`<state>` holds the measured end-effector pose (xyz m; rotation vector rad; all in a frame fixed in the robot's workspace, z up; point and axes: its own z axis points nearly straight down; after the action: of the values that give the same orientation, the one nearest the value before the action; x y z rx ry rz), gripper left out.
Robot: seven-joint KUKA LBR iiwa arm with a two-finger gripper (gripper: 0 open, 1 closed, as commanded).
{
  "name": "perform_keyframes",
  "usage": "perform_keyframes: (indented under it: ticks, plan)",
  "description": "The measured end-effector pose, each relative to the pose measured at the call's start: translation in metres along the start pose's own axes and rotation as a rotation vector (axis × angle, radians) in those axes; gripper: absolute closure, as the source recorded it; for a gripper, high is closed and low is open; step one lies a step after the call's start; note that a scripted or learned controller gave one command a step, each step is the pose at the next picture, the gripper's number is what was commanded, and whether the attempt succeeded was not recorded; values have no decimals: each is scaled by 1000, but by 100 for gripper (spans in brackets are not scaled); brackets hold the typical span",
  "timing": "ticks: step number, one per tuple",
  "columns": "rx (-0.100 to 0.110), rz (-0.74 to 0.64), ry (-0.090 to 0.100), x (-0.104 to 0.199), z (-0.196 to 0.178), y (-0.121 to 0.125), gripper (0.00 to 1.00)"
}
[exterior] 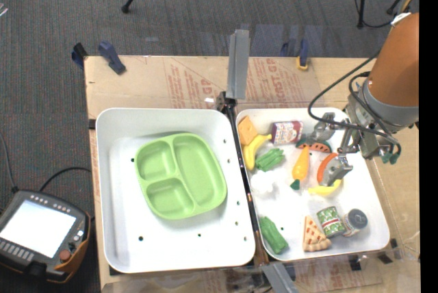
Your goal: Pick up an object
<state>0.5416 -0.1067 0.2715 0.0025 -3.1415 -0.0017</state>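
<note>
My gripper point(337, 170) hangs low over the right side of the right bin point(380, 216), under the orange wrist band. It sits right by an orange curved piece point(326, 164) and just above a yellow piece point(324, 189). Nothing can be seen held in it. Toy food lies scattered across this bin: a banana point(256, 148), a cheese wedge point(246, 129), a dark red jar point(286, 131), a watermelon slice point(313, 145), green beans point(270, 159), an orange carrot point(301, 161), a pizza slice point(313, 235), a green pickle point(274, 235) and two small cans point(331, 222).
The left bin point(113, 216) holds a green divided plate point(181, 175). A grey post point(238, 69) rises behind the wall between the bins. A teach pendant point(37, 233) lies on the floor at lower left. Cables loop beside the wrist.
</note>
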Motion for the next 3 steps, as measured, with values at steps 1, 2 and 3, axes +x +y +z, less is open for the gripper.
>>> perform_keyframes:
  ticks: [1,2,3]
  plan:
    - [-1,151,6,-28,76,-19,0]
    - [1,156,-9,-55,170,0,0]
    - [1,179,1,-15,185,-36,0]
